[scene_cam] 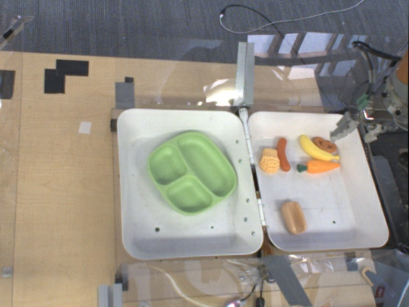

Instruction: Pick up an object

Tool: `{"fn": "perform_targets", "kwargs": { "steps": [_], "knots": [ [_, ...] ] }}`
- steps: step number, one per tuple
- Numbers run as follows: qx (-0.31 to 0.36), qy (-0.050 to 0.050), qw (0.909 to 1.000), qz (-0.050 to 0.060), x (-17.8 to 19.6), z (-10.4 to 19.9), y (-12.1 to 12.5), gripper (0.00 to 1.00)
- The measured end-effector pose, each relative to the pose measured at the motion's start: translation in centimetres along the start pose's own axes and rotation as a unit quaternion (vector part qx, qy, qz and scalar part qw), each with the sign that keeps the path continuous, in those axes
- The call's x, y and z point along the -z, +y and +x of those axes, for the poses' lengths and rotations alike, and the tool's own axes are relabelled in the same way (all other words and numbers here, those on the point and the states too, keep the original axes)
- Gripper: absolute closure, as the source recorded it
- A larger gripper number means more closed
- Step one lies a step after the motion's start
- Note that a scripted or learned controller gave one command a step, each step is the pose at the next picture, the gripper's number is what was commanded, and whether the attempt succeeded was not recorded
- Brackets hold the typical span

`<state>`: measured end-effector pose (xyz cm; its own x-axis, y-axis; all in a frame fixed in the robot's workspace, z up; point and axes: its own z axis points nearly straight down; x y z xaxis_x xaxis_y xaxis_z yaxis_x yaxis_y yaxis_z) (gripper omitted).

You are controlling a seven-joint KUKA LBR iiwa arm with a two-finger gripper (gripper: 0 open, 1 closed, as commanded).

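From the one camera, fixed above and looking down at a slant, the desk [57,190] carries two shallow white bins side by side. The left bin [137,235] holds one green divided plate [192,171] with three compartments, none of them holding anything. The right bin [348,216] holds the candidates for picking: one corn cob [269,161], one sausage [282,154] just beside it, one banana [317,147], one carrot [321,167] lying just below the banana, and one bread roll [294,217] apart from the rest, nearer the front of the bin. That makes five toy food items, all lying on the bin floor.

The arm comes in from the right, and its end effector [343,128] hangs over the far right corner of the right bin, near the banana's right end. Whether it is open or closed cannot be told at this angle, and nothing is seen between its tips.

By my judgement the task is at its start: no object has been lifted, and the approach, grasp and lift are all left to do. The banana looks like the nearest target, though the carrot so close under it could get in the way.
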<state>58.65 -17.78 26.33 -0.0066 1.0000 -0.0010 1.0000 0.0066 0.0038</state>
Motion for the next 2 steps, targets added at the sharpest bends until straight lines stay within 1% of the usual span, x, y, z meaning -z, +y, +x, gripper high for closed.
{"fn": "perform_targets", "kwargs": {
  "steps": [1,2],
  "knots": [
    [0.043,0.0,0.9991,0.001,-2.7,-2.7,-4.6,0.0],
    [0.169,-0.001,0.9857,-0.001,-6.8,-0.4,1.6,0.0]
  ]
}}
